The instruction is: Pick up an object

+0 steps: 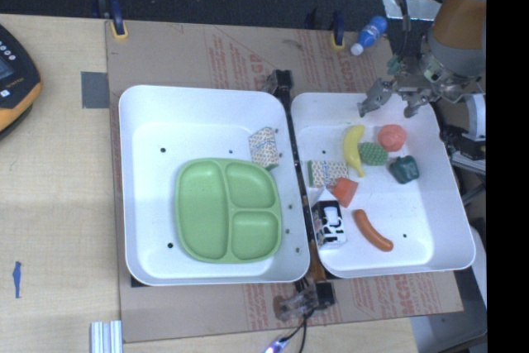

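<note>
Right bin [446,202] as landmark. Near end: sausage [373,230]; mid-bin: banana [354,148], red ball [392,136]. Above the far rim: gripper [395,99], fingers spread, grasping nothing. Good practice, as judged: descend vertically onto an isolated item, then close.

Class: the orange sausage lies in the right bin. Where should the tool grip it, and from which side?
Probably grip the orange sausage at its middle, coming straight down from above, closing across its narrow width. It lies flat and slanted on the right bin floor, with space along both long sides.
</note>
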